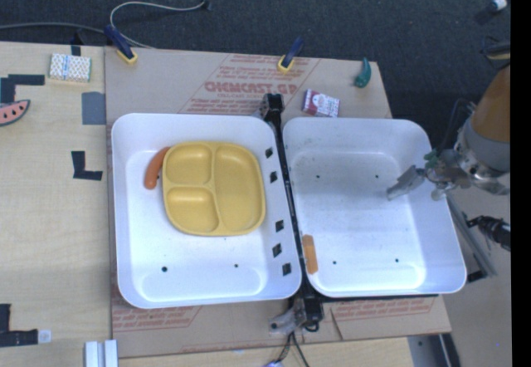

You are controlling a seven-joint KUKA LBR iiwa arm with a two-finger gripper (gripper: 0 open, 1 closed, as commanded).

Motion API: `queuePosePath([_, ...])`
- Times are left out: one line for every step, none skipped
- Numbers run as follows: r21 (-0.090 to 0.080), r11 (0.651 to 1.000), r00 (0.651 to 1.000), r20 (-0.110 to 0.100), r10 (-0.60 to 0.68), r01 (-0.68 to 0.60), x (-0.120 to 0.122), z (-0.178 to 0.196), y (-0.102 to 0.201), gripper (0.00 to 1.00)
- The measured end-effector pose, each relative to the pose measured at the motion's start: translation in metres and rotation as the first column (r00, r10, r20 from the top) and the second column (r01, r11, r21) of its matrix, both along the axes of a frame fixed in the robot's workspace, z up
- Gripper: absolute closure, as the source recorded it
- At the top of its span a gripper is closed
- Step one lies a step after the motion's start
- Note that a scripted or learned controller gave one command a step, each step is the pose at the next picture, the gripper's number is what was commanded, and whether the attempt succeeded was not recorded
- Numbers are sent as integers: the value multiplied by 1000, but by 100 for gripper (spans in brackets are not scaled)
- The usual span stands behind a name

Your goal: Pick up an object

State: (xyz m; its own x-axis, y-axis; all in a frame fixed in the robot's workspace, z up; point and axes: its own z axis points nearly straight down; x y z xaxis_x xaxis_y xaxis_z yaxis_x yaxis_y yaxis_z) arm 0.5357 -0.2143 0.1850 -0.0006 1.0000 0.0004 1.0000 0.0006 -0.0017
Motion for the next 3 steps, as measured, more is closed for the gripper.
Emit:
queuePosePath([1, 1000, 1000, -1, 1, -1, -3, -41, 76, 0])
queuePosePath([-1, 1000, 1000, 4, 1, -1, 42, -99, 112, 0])
queuePosePath([-2, 1000, 1000, 3, 0, 0, 70, -99, 120, 0])
